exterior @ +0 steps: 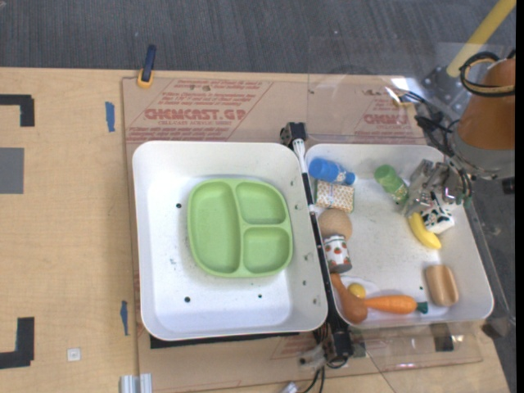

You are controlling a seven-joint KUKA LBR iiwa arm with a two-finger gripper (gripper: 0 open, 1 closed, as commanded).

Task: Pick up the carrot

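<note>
The carrot [390, 304] is seen lying along the right bin's [483, 289] near wall, beside a bun [440, 284]. Farther back, a banana [423, 229] lies just under the gripper [434, 188]; its finger state cannot be told.

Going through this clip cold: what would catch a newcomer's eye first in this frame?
Probably the green divided plate, sitting alone in the left bin. Next comes the clutter of toy food in the right bin, with the carrot lying along its near edge. The gripper hangs over that bin's far right side, by a banana, well away from the carrot.
</note>
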